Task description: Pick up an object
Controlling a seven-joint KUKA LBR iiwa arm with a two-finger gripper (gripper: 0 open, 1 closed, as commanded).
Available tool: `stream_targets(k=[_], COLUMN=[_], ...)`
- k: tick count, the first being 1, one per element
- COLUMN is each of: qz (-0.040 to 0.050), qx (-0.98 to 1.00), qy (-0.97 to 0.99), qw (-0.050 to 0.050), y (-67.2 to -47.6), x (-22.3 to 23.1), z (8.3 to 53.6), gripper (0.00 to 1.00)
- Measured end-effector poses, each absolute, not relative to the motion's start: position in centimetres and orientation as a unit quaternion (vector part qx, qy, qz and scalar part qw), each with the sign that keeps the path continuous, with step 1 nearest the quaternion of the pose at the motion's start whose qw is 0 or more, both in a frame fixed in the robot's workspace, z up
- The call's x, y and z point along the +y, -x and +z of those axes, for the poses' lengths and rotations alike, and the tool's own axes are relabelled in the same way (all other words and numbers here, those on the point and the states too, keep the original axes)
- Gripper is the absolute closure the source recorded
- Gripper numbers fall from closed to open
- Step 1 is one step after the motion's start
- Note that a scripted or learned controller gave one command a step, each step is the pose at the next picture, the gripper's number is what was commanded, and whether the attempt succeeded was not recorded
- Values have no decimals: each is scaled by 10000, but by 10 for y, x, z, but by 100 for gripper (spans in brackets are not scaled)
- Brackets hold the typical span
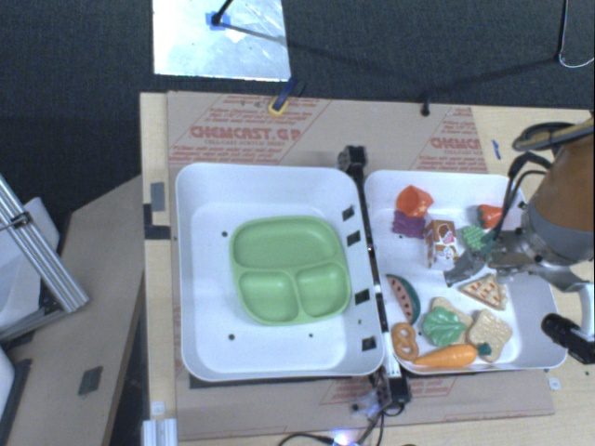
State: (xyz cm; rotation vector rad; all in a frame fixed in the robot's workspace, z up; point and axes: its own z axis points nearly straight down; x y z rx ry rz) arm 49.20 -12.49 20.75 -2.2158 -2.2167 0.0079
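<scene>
The right bin [530,342] holds a heap of toy foods. Among them are an orange-red pepper [414,200], a purple piece [407,223], a small brown and white box [440,240], a pizza slice [484,292], a watermelon slice [404,297], a green leaf [443,324], a pretzel [404,339], a carrot [451,356] and a biscuit [490,333]. My gripper [463,269] is low in this bin, between the box and the pizza slice, next to a green toy [476,238]. Nothing can be seen held in it.
The left bin [200,277] bears a green divided plate [286,269]. A black divider [364,258] runs between the two bins. The arm's grey body [562,212] covers the right bin's far right side. A red toy [490,216] lies by the arm.
</scene>
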Motion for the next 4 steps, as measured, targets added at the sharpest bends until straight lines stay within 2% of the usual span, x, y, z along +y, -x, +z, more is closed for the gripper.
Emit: stream_targets(k=[1, 3, 4], qz=[-4, 7, 1], qx=[-7082, -7075, -7076], qy=[7061, 7067, 7066], qw=[-7, 15, 7], y=[-495, -501, -502], x=[-125, -130, -130], z=[212, 104, 83], gripper=[0, 0, 0])
